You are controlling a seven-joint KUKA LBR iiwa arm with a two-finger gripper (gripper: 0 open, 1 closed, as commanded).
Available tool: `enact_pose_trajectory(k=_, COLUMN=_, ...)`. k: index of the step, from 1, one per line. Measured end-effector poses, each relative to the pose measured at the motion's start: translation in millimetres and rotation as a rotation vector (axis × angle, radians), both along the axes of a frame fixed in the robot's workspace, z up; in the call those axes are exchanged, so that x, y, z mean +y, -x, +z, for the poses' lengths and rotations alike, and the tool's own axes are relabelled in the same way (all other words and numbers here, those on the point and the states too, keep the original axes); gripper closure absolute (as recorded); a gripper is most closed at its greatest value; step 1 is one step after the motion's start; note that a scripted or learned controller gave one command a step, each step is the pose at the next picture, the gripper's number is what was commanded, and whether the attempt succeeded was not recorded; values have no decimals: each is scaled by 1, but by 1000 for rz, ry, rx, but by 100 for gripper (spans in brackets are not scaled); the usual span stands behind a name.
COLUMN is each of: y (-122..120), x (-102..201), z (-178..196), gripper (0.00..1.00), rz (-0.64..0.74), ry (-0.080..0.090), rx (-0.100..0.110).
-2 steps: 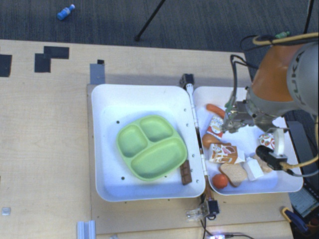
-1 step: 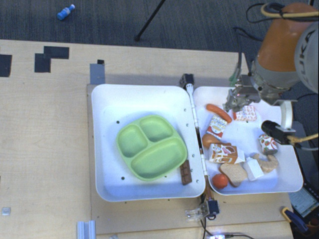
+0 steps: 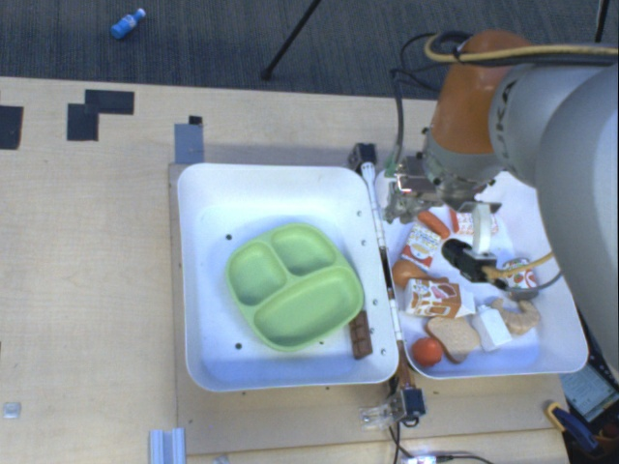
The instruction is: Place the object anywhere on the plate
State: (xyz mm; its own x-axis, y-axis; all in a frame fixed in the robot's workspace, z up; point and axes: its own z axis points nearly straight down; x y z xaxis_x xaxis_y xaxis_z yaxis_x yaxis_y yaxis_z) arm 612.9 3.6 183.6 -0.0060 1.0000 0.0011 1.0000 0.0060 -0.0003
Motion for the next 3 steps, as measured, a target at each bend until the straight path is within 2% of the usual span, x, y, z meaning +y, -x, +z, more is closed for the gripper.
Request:
enact_pose_trajectory(k=1, y=-49, x=-14, z=73, gripper=100, rz=0, ry=1, rx=-6)
enact_pose_trajectory(k=2, y=17, x=-57, z=54, gripper=100, rz=-2, ry=1, rx=-1)
enact_pose_trajectory(k=3, y=-12, x=-41, z=1, gripper=100, rz=-1, ry=1, rx=-2)
